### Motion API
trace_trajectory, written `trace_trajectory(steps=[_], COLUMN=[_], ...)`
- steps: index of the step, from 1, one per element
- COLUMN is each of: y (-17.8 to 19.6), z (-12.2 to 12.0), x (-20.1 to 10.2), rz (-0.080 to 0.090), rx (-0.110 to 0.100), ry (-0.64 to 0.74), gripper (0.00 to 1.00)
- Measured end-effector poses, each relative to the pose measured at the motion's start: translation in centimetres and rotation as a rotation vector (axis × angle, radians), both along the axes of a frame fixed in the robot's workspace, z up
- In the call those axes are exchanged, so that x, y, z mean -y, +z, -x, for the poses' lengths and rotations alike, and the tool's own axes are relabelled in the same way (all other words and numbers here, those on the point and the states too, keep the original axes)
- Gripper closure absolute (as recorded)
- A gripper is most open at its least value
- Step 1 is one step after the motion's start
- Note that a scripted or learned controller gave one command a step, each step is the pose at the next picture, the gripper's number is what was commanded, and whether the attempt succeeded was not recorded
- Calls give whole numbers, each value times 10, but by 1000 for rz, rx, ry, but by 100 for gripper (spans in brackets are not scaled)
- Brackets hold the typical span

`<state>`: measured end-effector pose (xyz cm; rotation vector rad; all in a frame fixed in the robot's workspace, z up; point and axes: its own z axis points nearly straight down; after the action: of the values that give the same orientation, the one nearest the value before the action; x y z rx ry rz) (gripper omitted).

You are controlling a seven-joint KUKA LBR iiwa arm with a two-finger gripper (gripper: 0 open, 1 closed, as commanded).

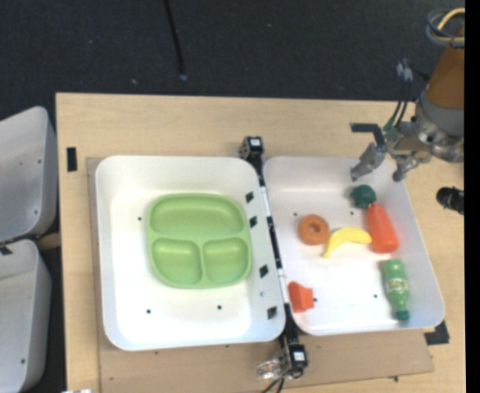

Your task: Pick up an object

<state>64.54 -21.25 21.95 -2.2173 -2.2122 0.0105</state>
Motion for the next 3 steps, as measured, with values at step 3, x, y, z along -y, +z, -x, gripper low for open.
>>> trace_trajectory(steps=[3], y=[-113], z=[2], x=[3], rz=[5], rx=[11], ry=[2], gripper=[0])
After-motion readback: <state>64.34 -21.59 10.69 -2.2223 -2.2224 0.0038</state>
